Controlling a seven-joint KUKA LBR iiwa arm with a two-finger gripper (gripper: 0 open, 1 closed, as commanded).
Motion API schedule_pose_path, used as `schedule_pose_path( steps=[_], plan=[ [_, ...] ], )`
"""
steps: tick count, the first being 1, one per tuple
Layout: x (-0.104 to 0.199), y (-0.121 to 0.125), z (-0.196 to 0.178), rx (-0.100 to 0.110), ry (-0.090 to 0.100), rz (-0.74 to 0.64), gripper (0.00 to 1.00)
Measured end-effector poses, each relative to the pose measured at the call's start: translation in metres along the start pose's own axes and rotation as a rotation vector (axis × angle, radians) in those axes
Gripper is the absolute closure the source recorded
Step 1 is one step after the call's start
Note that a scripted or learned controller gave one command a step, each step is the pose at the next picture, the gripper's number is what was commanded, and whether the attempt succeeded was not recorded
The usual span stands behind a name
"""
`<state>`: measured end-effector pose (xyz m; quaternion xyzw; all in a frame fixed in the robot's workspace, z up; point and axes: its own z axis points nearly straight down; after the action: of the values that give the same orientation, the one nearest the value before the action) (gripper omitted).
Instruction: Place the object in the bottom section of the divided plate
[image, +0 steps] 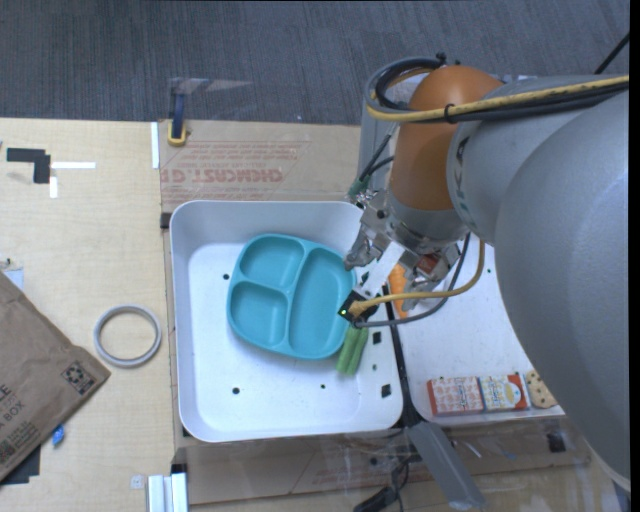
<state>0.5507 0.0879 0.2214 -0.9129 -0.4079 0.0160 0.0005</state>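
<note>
Gripper (358, 258) by the plate's (285, 295) right edge, can't tell its grip.
Green stick (350, 353) against plate's lower-right rim, top end hidden.

Divided plate (288, 296) is lying in the left bin (186, 330), toward its far right part. Long thin object (352, 351) is lying just beside the plate's near right edge. Gripper (362, 252) is hanging over the plate's right rim. Flat packet (478, 393) is sitting in the right bin (450, 340), near side. Tape ring (127, 334) is resting on the bench (80, 250), left of the left bin.
</note>
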Motion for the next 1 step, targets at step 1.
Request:
schedule_pose_path(
  steps=[1],
  plan=[
    [0.0, 0.0, 0.0, 0.0, 0.0, 0.0, 0.0]
  ],
)
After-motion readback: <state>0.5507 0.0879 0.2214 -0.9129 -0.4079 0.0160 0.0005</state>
